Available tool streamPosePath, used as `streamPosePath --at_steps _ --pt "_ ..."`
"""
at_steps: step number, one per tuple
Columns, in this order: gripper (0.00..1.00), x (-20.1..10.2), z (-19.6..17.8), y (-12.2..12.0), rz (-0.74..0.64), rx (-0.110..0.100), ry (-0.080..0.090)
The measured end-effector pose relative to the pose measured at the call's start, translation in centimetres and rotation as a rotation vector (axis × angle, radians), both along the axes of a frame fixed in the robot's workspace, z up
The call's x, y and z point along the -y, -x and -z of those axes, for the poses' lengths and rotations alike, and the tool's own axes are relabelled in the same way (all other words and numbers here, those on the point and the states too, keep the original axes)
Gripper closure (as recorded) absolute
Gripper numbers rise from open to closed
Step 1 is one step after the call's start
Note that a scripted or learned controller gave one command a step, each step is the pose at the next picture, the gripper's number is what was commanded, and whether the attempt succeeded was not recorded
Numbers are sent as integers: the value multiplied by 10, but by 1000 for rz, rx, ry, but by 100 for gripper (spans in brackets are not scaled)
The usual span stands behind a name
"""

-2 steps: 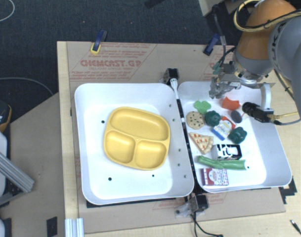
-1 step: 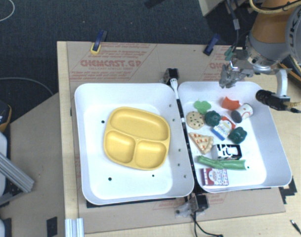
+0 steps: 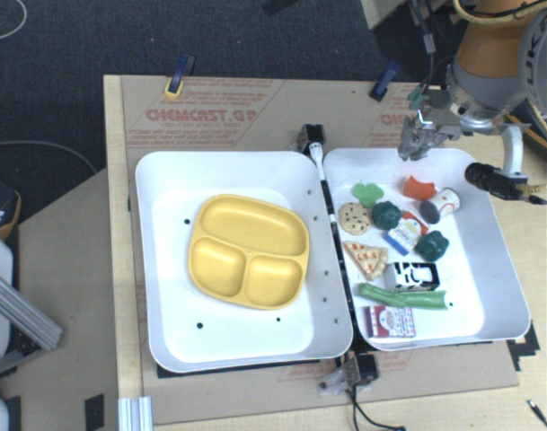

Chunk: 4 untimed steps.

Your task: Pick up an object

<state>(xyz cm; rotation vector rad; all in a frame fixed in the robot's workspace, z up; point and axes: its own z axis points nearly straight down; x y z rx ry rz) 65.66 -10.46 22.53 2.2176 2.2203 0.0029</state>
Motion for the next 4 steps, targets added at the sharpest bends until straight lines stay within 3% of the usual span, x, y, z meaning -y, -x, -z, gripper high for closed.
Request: streamPosePath --at_steps 3,4 --pt "100 -119 -8 126 -3 -9 -3" --pt "100 -155 -4 149 -3 -9 -3"
